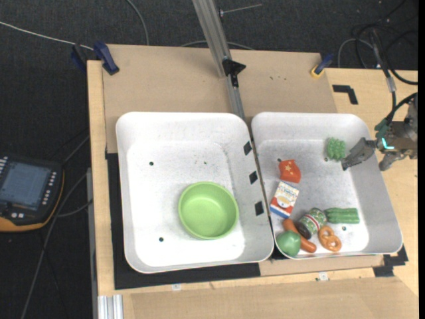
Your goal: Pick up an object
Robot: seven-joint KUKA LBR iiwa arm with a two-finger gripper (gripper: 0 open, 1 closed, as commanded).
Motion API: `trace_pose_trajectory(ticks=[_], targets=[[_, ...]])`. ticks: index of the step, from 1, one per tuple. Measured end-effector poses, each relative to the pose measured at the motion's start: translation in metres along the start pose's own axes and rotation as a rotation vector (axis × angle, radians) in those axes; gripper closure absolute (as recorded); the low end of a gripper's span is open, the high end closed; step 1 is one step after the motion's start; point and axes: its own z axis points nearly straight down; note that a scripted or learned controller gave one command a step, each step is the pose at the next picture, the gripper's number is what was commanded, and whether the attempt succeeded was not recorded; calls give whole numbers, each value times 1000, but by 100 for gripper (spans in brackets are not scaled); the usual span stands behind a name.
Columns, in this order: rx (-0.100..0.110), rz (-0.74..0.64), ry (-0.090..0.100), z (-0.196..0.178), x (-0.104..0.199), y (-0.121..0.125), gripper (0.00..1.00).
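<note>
White plastic bins sit side by side before you: the left bin [133, 151] holds a green bowl [208, 209], and the right bin [378, 198] holds the small objects. Your gripper [370, 155] hangs over the right bin's far right rim, fingers spread, gripping nothing. A green bumpy toy [336, 149] lies just beside it; a red toy [289, 171] sits farther left.

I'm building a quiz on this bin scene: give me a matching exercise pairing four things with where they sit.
Things:
1. green bowl
2. pale green bunch
3. red toy
4. green apple

Places:
A. right bin, near corner beside the divider
B. left bin
C. right bin, far side, next to the tool
D. right bin, just above the small carton

Pairs: 1-B, 2-C, 3-D, 4-A
</note>
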Motion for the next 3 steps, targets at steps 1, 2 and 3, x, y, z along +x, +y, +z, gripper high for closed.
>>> trace_pose_trajectory(ticks=[1, 2, 3], targets=[[0, 0, 0, 0, 0, 0, 0], [5, 0, 1, 61, 3, 4, 0], [5, 0, 1, 120, 11, 3, 0]])
